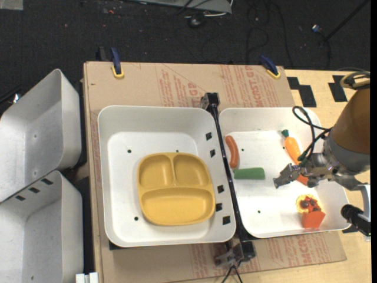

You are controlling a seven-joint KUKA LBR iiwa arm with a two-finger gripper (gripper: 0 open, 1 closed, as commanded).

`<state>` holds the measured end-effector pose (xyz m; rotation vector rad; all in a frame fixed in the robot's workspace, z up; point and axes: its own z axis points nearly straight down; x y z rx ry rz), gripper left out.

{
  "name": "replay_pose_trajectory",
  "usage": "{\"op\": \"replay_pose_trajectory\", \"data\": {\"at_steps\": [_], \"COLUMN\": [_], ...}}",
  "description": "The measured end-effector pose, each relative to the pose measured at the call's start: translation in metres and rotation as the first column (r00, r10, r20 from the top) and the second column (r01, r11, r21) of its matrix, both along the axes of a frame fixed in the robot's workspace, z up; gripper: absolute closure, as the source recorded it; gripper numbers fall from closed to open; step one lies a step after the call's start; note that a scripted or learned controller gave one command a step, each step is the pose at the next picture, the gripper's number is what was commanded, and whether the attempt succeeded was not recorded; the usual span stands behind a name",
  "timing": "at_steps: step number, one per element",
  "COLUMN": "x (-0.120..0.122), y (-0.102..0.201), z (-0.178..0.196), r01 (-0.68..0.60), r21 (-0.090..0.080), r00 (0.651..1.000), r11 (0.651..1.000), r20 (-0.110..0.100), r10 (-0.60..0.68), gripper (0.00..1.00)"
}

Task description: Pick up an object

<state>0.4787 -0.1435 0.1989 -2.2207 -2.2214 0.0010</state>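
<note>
A: Carrot (291,147) picked up yet?
B: No, it lies in the right bin (259,217), just beside the gripper (294,174). Whether that's spread, I cannot tell. Grasp and lift remain.

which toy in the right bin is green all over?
The flat green block, beside the red sausage. The carrot has just a green tip; the rest are orange or red.

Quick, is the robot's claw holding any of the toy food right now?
Gripper: cannot be told; it hovers over the right bin, between the green block and the carrot, with nothing visibly in its grasp.
</note>
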Motion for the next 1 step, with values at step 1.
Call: {"op": "replay_pose_trajectory", "data": {"at_steps": [1], "x": [-0.0008], "y": [0.0035], "z": [-0.0638], "r01": [0.002], "r21": [0.002], "r00": [1.0], "r11": [1.0], "r20": [-0.006], "r10": [-0.002], "gripper": [0.0]}}
